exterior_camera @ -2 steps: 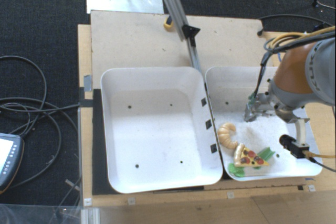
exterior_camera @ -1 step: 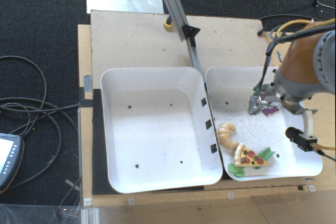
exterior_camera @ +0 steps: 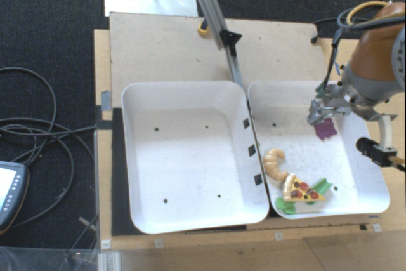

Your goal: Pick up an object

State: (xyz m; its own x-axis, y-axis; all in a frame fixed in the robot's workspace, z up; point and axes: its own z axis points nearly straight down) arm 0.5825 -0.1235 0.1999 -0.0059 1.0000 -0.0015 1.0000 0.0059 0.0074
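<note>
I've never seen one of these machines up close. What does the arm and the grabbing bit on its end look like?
The arm is rounded and bulky, with an orange band and grey casing. Yellow and dark cables loop over its top. At its end sits a small grey metal gripper. A black fitting sticks out below the wrist.

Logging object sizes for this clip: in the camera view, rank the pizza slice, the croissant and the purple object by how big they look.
1. pizza slice, with the longest outline.
2 and 3. croissant and purple object: too close to rank, since the gripper above covers part of the purple one.
</note>
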